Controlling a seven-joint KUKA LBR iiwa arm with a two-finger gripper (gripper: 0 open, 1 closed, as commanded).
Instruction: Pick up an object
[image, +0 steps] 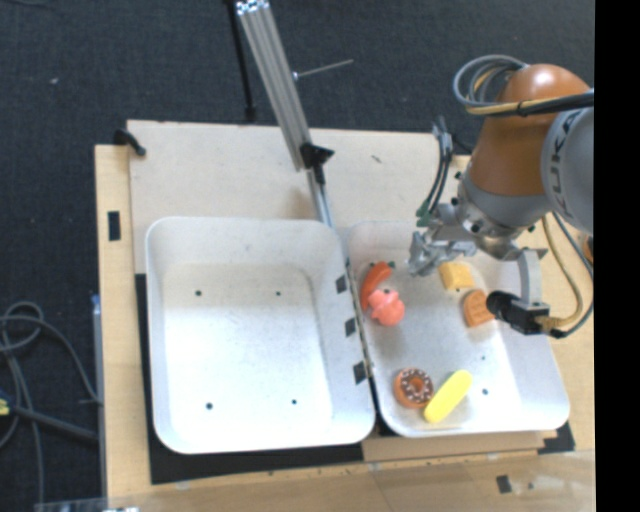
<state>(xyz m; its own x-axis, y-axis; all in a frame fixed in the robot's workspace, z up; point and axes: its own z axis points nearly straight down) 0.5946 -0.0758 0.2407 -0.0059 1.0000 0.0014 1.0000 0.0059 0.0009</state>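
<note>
Down at the front of the right bin lie a yellow banana and a round donut, touching each other. Farther back sit a pink and orange toy by the bin's left wall, a small yellow block, and an orange lump just beside it. Any of these could be the thing to pick up. The left bin has no toys in it. The gripper hangs over the back of the right bin, near the yellow block and a little to its left. I cannot tell how wide it is open, because it looks small and blurry from up here, and I see no toy in it. To do this step well, I think the gripper should move right over one toy, go straight down around its middle, and squeeze gently. The yellow block looks like the closest pick, but the orange lump sits so near that it could get bumped. The arm reaches in from the right, bent over the bin, with its orange part up high and the wrist pointing down.
</note>
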